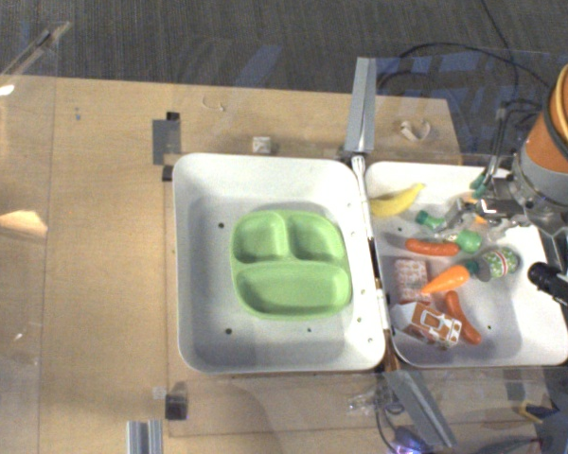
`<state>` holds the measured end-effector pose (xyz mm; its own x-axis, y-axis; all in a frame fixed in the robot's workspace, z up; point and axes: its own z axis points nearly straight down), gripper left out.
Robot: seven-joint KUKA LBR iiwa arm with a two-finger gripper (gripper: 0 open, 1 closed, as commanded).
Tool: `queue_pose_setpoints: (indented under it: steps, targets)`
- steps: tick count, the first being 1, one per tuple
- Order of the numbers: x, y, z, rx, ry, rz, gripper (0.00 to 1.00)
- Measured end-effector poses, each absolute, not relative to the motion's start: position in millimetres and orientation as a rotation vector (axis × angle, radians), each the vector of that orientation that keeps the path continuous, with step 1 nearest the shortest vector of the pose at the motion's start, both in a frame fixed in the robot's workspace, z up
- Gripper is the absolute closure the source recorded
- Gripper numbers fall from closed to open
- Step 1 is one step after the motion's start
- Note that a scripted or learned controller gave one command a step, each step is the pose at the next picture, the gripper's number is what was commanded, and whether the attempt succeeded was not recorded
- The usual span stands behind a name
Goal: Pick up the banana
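Banana point(398, 200): upper left corner of right bin point(540, 346), lying against rim, untouched. Gripper point(488, 200): upper right of frame, above bin's top edge, apart from banana; spread of fingers not discernible. Left bin point(199, 253): green divided plate point(290, 262), centre

Bright even overhead light, glare patches on the bench point(19, 220) at left, soft focus throughout
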<state>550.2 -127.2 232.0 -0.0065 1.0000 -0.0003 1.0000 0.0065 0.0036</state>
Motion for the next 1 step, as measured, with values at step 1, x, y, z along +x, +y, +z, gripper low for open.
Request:
queue_pose_setpoints:
  steps: [1]
  targets:
    - [612.2,-139.4,177.4,2.224,2.215,0.002,0.00]
